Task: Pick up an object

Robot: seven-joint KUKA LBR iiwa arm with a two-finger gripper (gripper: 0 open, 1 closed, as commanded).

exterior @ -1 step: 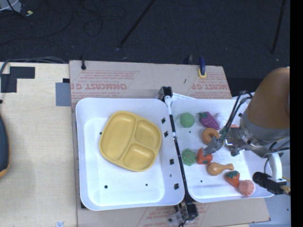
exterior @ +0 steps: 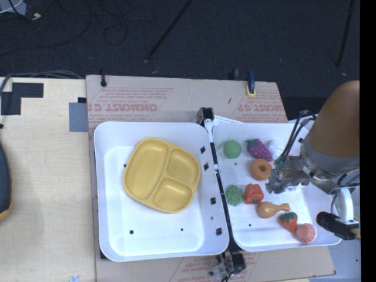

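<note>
Currently the gripper (exterior: 276, 185) hovers low in the right bin (exterior: 244, 231), just beside the red pepper (exterior: 254, 192) and the doughnut (exterior: 261, 169). Finger state: cannot tell. Centre over one item, clear of the chicken leg (exterior: 272, 208), before descending and closing.

Light wood bench (exterior: 41, 175) with a cardboard sheet (exterior: 176, 98) laid flat on it; two white bins sit on the cardboard, left bin (exterior: 111, 228) and right bin (exterior: 258, 242) touching, I think.
</note>
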